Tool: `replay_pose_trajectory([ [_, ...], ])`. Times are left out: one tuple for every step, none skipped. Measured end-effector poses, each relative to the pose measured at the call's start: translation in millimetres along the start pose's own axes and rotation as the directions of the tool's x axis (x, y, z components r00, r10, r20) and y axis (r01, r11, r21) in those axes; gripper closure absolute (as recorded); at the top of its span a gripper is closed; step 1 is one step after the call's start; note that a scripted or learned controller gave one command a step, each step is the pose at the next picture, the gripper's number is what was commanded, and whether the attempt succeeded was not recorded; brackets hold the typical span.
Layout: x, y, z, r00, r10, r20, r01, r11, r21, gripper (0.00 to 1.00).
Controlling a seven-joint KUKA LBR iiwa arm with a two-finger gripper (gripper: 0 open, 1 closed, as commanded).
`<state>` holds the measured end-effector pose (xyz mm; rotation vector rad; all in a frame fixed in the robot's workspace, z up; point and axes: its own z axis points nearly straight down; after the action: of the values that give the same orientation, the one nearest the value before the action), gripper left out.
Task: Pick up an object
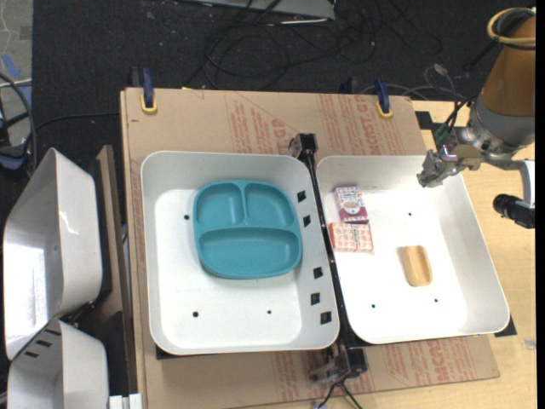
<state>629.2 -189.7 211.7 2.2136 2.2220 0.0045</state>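
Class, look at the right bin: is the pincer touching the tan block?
Apart. The camera view shows the pincer at the bin's far right corner, with bare white floor between it and the tan block.

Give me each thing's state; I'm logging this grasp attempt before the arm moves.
Teal divided plate: upright, lying flat in the left bin.
Pink packet: flat in the right bin, near its left wall.
Tan block: flat, untouched.
Gripper: over the right bin's far edge, holding nothing.

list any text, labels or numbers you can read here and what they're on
Red lettering repeats across the cardboard sheet under the bins; too small and skewed to read.
The pink and white packet in the right bin has print; too blurred to read.
Nothing else bears visible text.
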Motion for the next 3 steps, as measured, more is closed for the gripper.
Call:
replay_pose_trajectory([
  [0,1,-53,1.000,0.000,0.000,0.000,1.000,0.000,1.00],
  [44,1,-45,1.000,-0.003,-0.002,0.003,1.000,0.006,1.00],
  [97,0,-31,1.000,-0.004,-0.003,0.004,1.000,0.007,1.00],
])
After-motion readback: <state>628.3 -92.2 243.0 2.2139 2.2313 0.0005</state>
